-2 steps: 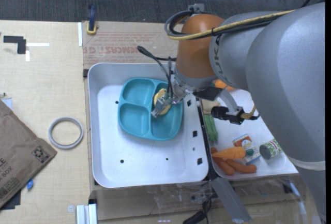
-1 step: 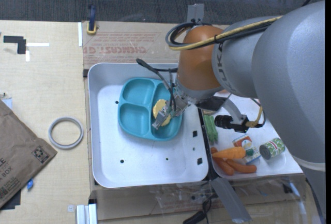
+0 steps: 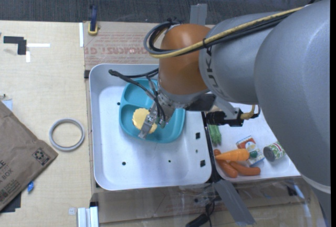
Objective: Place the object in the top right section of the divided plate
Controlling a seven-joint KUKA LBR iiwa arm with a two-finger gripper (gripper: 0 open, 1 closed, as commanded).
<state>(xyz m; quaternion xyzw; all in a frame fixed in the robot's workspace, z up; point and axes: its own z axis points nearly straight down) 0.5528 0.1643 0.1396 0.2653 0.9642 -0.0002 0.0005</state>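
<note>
Now you see the gripper low over the blue divided plate in the left bin. Its fingers are closed around the yellow object, which sits in the plate's lower section. Carrots lie in the right bin.
</note>
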